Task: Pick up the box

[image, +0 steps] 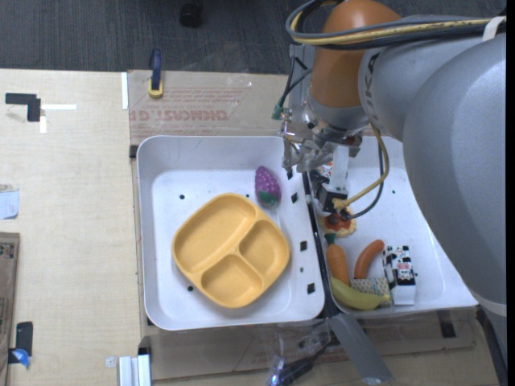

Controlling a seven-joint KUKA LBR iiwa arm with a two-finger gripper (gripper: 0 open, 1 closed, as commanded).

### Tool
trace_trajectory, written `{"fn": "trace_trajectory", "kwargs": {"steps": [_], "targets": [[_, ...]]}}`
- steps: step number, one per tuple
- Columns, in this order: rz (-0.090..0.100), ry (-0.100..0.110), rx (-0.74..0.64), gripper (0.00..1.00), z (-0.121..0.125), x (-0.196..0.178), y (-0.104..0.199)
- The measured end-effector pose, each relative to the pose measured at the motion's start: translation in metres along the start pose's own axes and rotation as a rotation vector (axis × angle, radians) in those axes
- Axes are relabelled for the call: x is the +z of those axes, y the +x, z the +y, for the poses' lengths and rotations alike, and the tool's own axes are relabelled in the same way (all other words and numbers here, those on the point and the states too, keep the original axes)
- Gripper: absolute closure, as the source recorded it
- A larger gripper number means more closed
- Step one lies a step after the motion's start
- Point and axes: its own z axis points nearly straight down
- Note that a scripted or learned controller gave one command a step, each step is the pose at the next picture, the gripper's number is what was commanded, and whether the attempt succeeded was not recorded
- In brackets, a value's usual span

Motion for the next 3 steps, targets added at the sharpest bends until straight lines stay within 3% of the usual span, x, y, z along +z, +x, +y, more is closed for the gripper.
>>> {"fn": "trace_trajectory", "kwargs": {"steps": [1, 2, 3], "targets": [[-0.002, 0.002, 0.000, 1.00, 0.000, -0.008, -0.001], [-0.002, 0.002, 0.000, 0.00, 0.000, -0.008, -0.001], [-0.001, 0.000, 0.276, 0.00, 0.008, 0.065, 0.051]]}}
